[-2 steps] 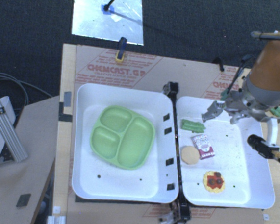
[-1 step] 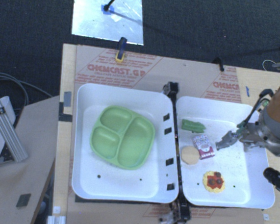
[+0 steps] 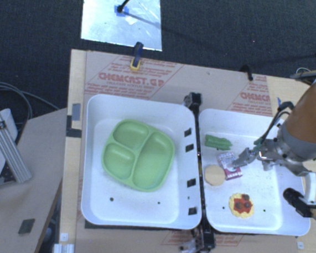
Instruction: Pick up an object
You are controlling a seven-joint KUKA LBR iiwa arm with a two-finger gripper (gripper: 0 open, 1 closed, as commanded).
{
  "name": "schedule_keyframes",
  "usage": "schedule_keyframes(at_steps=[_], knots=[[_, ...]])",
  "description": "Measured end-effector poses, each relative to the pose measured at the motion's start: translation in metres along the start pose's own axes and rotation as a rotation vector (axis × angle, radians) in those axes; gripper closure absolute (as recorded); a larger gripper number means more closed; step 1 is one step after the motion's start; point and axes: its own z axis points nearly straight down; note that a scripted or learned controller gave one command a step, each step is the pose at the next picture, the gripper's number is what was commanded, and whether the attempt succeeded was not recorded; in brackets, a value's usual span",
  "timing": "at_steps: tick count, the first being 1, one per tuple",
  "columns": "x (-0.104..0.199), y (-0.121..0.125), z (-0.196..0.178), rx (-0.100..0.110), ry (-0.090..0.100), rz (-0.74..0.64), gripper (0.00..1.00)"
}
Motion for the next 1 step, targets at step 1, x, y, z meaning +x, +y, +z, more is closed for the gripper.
schedule_keyframes(at_steps=[1], knots=[[-0.0034,0.0429,0.0917,-0.002,0.003,-0.001,0.0]])
